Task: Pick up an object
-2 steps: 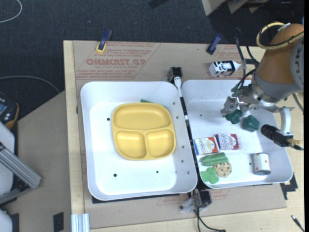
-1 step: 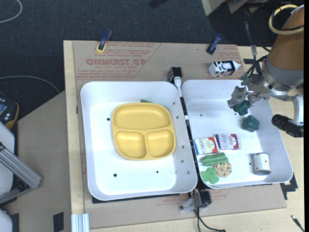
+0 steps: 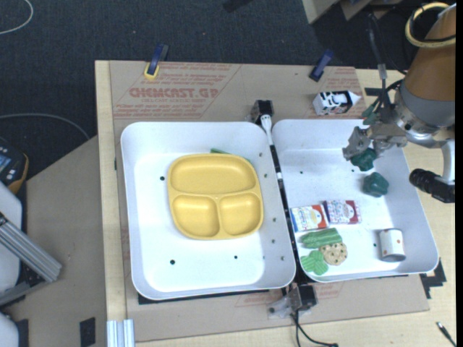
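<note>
The pincer [image 3: 359, 155] hovers just above-left of a dark green lump [image 3: 375, 185]; its state is unclear

Two bins sit side by side on the table [image 3: 108, 194]. The left bin [image 3: 145, 259] holds a divided tray [image 3: 215, 194] near its middle. In the right bin [image 3: 416, 215], the tool [image 3: 360, 154] hangs over the far part, just above a small lump [image 3: 375, 186]. Nearer lie two small cartons [image 3: 325, 214], with a pea pod [image 3: 319, 238], a cookie [image 3: 333, 252] and a leaf [image 3: 312, 264] at the near edge. A can [image 3: 391, 243] lies to their right.
</note>
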Robot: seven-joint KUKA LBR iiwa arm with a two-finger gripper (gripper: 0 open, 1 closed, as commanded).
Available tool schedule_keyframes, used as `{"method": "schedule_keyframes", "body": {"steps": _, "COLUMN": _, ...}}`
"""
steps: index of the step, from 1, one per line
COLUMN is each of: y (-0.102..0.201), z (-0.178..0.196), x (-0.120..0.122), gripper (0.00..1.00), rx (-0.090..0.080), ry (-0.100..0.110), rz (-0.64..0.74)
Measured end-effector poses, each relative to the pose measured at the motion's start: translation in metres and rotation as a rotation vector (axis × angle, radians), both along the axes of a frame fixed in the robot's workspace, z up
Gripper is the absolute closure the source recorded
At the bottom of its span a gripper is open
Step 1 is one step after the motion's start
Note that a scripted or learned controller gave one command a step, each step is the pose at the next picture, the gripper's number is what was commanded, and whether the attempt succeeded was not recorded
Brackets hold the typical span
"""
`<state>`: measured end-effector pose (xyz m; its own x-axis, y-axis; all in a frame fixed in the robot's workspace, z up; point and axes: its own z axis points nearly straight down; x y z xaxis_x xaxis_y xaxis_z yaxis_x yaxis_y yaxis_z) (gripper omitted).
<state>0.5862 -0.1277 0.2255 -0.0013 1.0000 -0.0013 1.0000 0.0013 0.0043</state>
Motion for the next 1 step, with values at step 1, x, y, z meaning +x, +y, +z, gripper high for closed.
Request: {"method": "schedule_keyframes", "body": {"steps": 1, "y": 0.0599, "z": 0.0078, "x": 0.0089, "gripper": 1.0, "rx": 0.002, "ry": 0.0, "rz": 0.005}}
